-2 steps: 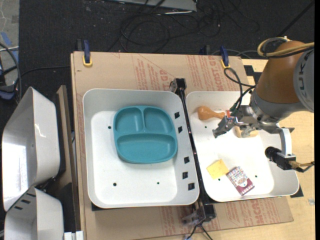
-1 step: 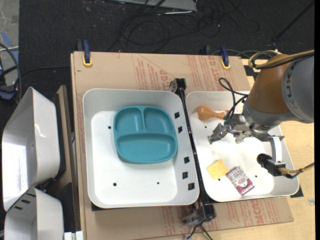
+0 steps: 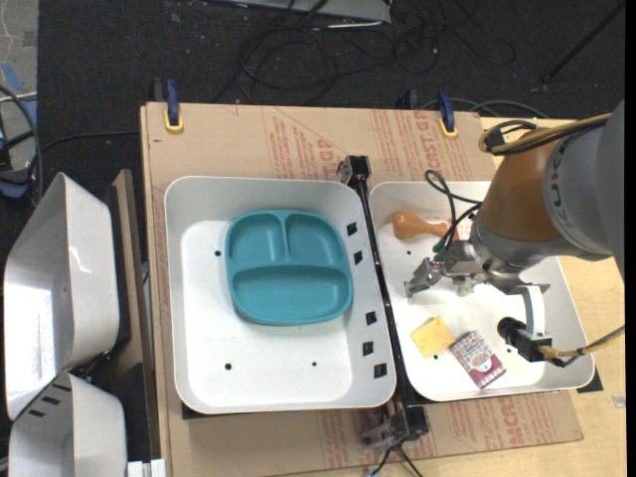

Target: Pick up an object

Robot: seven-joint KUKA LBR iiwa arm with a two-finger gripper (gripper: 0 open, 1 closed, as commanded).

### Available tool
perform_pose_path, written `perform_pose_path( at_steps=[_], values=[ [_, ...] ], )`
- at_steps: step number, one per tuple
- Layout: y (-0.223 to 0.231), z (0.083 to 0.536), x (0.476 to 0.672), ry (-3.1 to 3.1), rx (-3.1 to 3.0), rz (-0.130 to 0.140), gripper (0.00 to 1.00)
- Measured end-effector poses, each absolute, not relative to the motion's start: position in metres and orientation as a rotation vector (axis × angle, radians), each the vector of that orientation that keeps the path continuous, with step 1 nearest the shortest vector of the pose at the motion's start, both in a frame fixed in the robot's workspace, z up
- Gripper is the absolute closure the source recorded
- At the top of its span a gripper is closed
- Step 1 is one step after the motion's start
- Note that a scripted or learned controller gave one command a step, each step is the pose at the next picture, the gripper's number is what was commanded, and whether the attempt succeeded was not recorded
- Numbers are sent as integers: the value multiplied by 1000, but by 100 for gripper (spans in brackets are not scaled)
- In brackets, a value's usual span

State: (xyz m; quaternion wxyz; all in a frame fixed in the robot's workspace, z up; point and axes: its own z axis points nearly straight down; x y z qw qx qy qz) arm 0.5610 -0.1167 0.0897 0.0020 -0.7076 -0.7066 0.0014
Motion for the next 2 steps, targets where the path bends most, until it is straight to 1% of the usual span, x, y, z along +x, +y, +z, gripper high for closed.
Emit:
perform_pose_path(
  at_steps=[1, 2],
  values=[
    [-117, 102, 562, -2217, -2224, 1, 100],
    [-115, 165, 562, -2227, -2223, -5, 100]
  ],
)
